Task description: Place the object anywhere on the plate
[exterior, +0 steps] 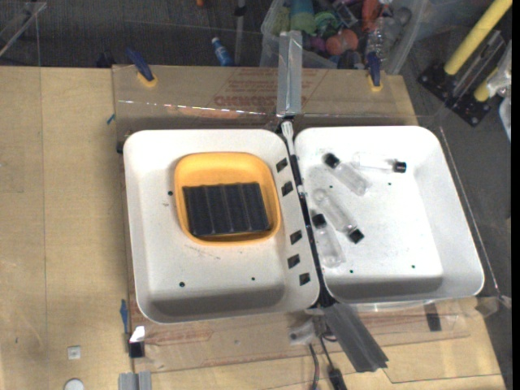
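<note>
clear tubes (345, 177) lie in right bin (422, 242), beside the orange plate (191, 169).

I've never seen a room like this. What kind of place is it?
Probably a robot lab or workshop. Two white bins sit clamped on a wooden bench, an orange plate lies in one, and a tub of colourful toys waits behind.

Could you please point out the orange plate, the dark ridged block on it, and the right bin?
orange plate (188, 169): camera view, its bare upper-left rim.
dark ridged block (226, 210): camera view, its centre.
right bin (422, 218): camera view, bare floor.
</note>
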Controlling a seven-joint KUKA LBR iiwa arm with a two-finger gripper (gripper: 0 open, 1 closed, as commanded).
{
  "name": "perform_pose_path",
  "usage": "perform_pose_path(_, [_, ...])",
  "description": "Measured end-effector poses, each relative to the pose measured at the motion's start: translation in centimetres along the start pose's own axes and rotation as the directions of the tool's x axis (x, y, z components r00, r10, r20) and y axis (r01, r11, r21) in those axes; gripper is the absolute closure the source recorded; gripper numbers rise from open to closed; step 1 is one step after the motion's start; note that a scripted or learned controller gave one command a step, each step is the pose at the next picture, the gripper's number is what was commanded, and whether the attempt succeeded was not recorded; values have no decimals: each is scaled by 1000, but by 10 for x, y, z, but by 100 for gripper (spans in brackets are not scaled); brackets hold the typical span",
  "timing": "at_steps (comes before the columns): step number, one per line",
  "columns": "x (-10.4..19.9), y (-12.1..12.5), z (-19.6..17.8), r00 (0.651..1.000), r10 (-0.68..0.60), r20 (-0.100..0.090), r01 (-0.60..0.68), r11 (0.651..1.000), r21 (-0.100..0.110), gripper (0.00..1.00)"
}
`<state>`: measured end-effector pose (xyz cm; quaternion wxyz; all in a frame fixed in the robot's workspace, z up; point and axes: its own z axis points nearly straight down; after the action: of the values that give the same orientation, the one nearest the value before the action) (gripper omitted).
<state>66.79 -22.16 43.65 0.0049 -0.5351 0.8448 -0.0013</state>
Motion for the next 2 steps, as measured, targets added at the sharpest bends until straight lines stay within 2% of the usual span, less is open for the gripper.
perform_pose_path(1, [0,0,0,979,-203,0,203,979,-1,100])
perform_pose_path(2, [0,0,1,848,-530,2,530,848,-3,100])
